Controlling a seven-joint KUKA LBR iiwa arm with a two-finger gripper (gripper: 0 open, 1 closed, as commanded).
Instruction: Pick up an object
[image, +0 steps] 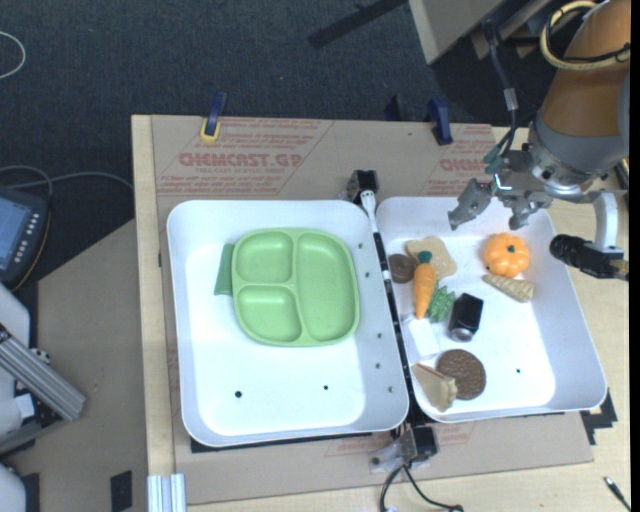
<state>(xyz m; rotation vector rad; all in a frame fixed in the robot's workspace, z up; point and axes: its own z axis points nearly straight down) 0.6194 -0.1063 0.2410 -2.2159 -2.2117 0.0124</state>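
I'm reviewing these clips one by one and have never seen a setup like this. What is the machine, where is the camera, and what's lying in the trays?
It is a single robot arm, grey with an orange band, reaching in from the right. One fixed camera looks down on the bench at a slant. The arm's end effector hangs open over the far edge of the right bin and holds nothing. That bin contains toy food: an orange pumpkin, a carrot, a brown cookie, a small black object and a few other pieces. The left bin contains a green divided plate. The arm's job is to pick something up, and nothing has been grasped yet.
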